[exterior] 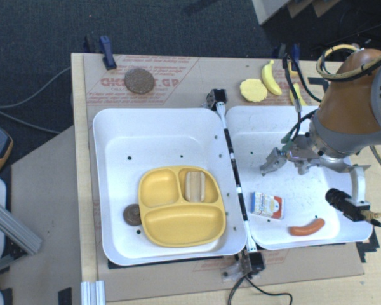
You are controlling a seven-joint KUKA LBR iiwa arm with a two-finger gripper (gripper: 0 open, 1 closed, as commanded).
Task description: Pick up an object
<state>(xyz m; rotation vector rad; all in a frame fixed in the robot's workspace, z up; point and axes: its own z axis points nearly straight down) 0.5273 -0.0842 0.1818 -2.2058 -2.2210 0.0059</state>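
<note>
Right bin [260, 122] w/ carton [267, 205] & sausage [306, 228] nr hand [274, 162], grip state can't tell.

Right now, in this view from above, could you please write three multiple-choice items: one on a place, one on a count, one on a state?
1. Where does the yellow divided plate lie?
A. in the left bin
B. in the right bin
C. on the board behind the bins

2. How many loose things lie on the right bin's floor?
A. none
B. two
C. four

3. In what state is the sausage?
A. gripped by the arm
B. lying free on the bin floor
C. resting on the plate

Answers:
1. A, since the plate sits inside the left bin's walls.
2. B, since there are the small carton and the sausage.
3. B, since it lies near the bin's front edge, apart from the gripper, which hangs above the bin's middle.
</note>
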